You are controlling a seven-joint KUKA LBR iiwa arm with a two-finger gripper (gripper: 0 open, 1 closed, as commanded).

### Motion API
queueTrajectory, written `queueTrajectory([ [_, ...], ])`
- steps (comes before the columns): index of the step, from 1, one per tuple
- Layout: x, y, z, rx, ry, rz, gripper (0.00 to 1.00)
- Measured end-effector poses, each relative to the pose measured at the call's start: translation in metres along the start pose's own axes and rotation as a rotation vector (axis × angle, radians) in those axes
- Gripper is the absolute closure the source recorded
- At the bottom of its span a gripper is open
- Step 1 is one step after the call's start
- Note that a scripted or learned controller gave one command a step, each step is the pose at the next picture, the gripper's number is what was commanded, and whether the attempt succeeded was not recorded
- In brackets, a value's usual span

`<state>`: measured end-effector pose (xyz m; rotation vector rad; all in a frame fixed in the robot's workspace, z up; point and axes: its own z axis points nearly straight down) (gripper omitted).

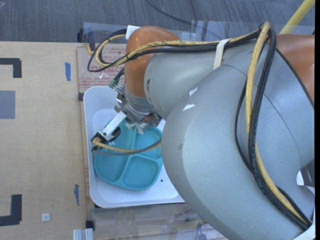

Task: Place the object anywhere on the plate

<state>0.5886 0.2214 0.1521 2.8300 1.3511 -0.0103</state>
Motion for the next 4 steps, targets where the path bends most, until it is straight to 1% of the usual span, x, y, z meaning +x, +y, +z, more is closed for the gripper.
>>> queueTrajectory([
  [1, -0.035, -0.024, 0.045, -0.008, 0.023, 0.052, 1.00],
  [2, 0.038, 0.041, 0.042, 0.011, -0.008, 0.137, 1.00],
  [3, -0.004, -0.006, 0.049, -0.027, 0.042, 0.100, 1.00],
  [4, -0.058, -0.071, 0.044, -0.032, 0.052, 0.231, 1.00],
])
